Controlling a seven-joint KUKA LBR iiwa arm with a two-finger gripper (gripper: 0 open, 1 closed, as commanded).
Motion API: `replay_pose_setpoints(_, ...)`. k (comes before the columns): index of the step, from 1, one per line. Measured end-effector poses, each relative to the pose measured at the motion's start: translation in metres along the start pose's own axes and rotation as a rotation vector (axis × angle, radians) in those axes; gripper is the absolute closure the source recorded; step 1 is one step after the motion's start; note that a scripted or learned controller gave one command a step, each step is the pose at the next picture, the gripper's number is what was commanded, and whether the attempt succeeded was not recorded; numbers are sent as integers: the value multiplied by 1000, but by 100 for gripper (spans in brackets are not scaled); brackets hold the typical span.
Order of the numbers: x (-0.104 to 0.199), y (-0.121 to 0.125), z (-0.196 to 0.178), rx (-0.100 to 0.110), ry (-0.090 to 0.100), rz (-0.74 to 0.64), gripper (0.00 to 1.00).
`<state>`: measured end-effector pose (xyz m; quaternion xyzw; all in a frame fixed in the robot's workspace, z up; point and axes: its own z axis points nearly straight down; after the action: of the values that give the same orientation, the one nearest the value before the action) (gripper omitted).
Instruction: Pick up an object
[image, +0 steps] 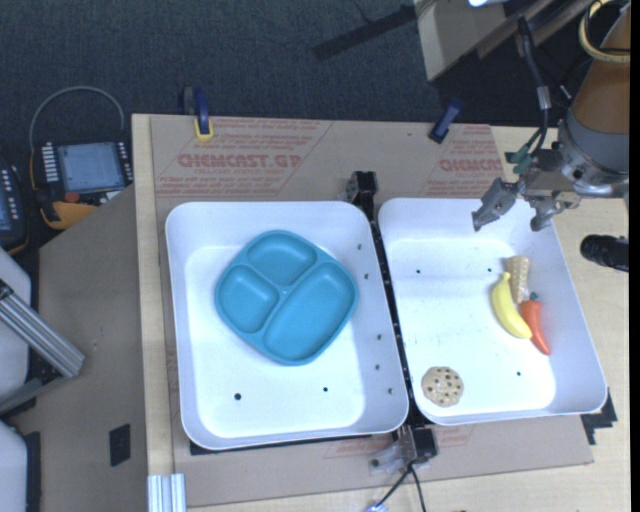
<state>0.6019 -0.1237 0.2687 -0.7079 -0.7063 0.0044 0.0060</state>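
Note:
In the right bin (440, 240) a yellow banana (509, 309) lies near the right wall, with an orange carrot (537, 326) against its right side and a pale beige piece (517, 272) just above it. A round chocolate-chip cookie (442, 385) rests near the bin's front edge. My gripper (517, 211) hangs open over the bin's back right corner, above and apart from the food, with nothing between its fingers.
The left bin (200, 390) holds a blue divided plate (285, 296) in its middle. A black clip (361, 187) sits between the bins at the back. Cardboard lies under both bins, and a small screen device (90, 165) stands off to the left.

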Motion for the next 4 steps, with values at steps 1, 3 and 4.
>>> replay_pose_setpoints(1, 0, 2, -8, -13, -2, -3, 0)
replay_pose_setpoints(3, 10, 8, 98, -7, 0, -2, 0)
replay_pose_setpoints(4, 15, 10, 142, -8, -1, -3, 0)
